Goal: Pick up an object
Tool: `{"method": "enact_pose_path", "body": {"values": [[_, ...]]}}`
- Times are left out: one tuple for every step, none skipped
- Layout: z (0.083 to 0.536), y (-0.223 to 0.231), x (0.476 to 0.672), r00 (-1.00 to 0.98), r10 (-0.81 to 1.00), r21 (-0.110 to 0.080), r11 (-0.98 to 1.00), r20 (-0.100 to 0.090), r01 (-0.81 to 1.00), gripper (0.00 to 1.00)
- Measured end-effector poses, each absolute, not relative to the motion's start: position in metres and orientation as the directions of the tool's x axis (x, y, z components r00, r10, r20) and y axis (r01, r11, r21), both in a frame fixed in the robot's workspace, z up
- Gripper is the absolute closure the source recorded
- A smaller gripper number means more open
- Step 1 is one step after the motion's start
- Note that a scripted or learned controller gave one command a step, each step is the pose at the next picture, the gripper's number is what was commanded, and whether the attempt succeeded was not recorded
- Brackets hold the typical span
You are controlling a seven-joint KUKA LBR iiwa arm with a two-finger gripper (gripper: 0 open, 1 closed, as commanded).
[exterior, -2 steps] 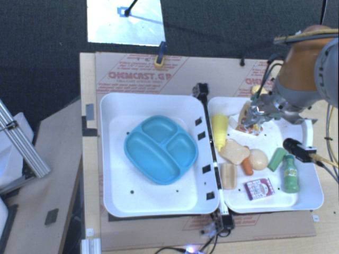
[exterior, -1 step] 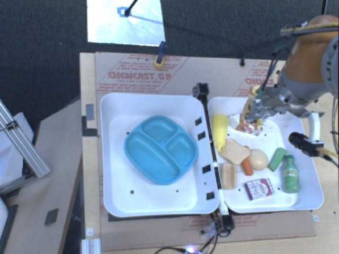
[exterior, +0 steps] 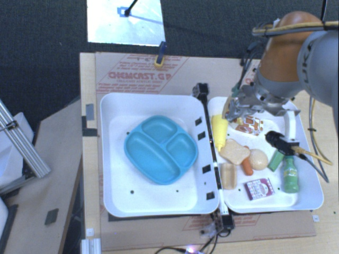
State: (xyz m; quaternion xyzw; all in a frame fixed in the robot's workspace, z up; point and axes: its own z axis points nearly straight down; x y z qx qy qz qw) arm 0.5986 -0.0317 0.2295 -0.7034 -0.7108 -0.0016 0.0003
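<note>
**Gripper down in the right bin, parked over a snack packet**

The gripper (exterior: 237, 110) sits low at the back of the right bin (exterior: 306, 196), and the closest thing to it is a flat red-and-white packet (exterior: 251, 125), just beside it on the near side and partly tucked under it. Whether they're actually touching is hard to say. Whether the gripper is open or closed can't be made out from this angle either, and nothing can be seen held in it.

Just left of the gripper, a smooth yellow squeeze bottle (exterior: 219, 133) lies along the bin's left wall. Nearer the camera there's a toast-shaped bread slice (exterior: 234, 152), a pale rounded egg (exterior: 259, 159), a little orange carrot (exterior: 247, 166), a tan loaf-like block (exterior: 229, 175), a flat maroon box (exterior: 259, 188) and a glossy green bottle (exterior: 290, 174).

The left bin (exterior: 122, 196) holds a blue plastic divided plate (exterior: 160, 148), well apart from the gripper.
</note>
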Motion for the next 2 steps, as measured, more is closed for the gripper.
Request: {"method": "enact_pose_path", "body": {"values": [[0.215, 0.024, 0.587, -0.01, 1.0, 0.0, 0.01, 0.002, 1.0, 1.0], [0.225, 0.029, 0.576, -0.007, 1.0, 0.0, 0.007, 0.001, 1.0, 1.0]]}}
